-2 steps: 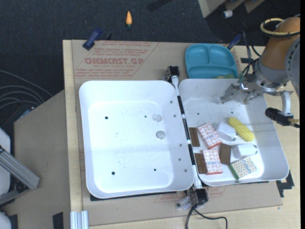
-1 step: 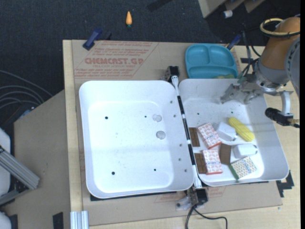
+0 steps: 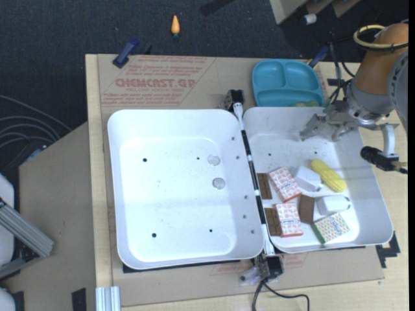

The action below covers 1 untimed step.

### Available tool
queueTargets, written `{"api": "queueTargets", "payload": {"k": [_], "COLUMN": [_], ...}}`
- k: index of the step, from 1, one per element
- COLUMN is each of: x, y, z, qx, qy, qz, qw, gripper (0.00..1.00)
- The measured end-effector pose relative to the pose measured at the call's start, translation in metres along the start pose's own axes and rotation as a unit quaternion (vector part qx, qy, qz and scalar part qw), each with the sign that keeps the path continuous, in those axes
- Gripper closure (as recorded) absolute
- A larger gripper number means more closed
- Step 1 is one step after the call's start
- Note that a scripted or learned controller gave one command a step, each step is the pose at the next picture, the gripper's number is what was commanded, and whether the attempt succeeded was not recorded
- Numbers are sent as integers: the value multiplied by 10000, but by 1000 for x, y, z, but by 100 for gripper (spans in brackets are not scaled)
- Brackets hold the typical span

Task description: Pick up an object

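target: yellow corn toy point(image 3: 329, 175), right bin point(image 3: 371, 214) near its right edge | light, stiff, slick; grip across the middle | pincer point(image 3: 322, 127) at bin's far edge, open or closed: cannot tell

Both white bins point(image 3: 178, 251) look like smooth, slightly glossy plastic. The bench point(image 3: 162, 76) beneath is matt brown board with printed lettering. The teal tray point(image 3: 285, 83) appears smooth plastic.
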<state>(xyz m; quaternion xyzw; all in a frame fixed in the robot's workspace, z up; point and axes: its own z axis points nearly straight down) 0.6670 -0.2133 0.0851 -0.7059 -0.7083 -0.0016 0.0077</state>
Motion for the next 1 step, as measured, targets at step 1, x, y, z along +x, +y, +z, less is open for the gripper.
{"api": "queueTargets", "payload": {"k": [1], "x": [0], "y": [0], "z": [0], "qx": [1], "qy": [-1], "qz": [-3], "qw": [10000], "gripper": [0]}}
